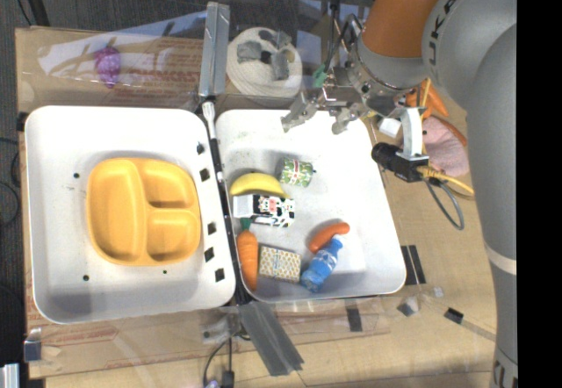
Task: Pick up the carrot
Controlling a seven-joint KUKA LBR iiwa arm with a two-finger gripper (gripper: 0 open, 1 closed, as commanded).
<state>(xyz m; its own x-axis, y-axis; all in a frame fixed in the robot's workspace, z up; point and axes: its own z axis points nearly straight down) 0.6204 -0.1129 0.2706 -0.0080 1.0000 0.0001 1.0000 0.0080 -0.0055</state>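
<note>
Carrot (pixel 248 258): lying along right bin's (pixel 378 202) left wall, near front corner, beside patterned box (pixel 280 264)
Gripper (pixel 321 116): fingers spread, holding nothing, over right bin's back edge

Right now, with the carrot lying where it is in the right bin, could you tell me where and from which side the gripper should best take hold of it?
Probably at mid-length, from straight above. The carrot lies flat along the right bin's left wall, its long axis running toward the front edge. The patterned box lies close on its right, so room for the fingers looks tight. The gripper is open.
</note>
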